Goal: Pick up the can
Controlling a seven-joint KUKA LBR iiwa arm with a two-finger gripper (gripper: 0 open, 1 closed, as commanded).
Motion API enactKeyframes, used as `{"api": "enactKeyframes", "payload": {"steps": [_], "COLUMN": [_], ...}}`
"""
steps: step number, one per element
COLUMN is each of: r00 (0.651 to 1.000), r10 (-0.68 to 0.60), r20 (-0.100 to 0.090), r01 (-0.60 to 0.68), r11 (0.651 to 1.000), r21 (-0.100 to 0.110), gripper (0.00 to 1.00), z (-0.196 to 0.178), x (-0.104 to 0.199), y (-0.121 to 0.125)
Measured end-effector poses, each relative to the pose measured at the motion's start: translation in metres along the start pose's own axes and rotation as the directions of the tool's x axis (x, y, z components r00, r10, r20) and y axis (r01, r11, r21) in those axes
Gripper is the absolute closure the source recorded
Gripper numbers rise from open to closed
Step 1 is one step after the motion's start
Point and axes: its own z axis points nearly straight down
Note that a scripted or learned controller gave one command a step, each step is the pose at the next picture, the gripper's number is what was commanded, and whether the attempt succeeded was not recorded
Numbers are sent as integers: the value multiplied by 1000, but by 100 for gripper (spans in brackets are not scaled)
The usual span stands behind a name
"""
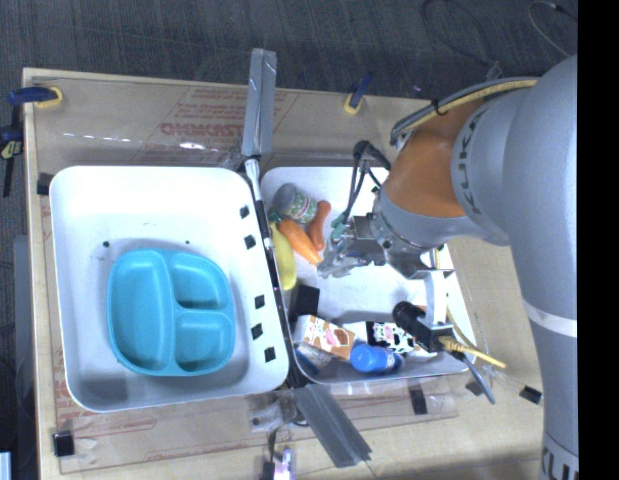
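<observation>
Going for the can at the top of the right bin

I'm seeing the can (292, 203) lying against the bin's (389, 283) upper left wall, touching the carrot (311, 230) and banana (283, 253). I'm judging it light, stiff and slick, best pinched across its round body. I cannot tell the gripper's (341, 255) state as it is hovering just right. Open floor is lying mid-bin.

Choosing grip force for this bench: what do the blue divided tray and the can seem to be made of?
The blue divided tray looks like moulded plastic, with a smooth matte turquoise surface and rounded compartment edges. The can seems to be metal under a printed label; its dull grey end suggests this, but it is too small to be sure.
</observation>
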Motion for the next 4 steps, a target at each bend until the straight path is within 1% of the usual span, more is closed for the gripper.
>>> {"api": "enactKeyframes", "payload": {"steps": [1,2,3,4], "r00": [999,1000,1000,1000], "r10": [-35,13,14,-2], "r20": [2,1,1,1], "r01": [35,-13,-14,2], "r11": [999,1000,1000,1000], "r21": [-9,-4,-4,-6], "gripper": [100,100,0,0], "z": [-166,-61,-61,62], "x": [-36,-21,-21,-53], "y": [52,-1,-1,-45]}}
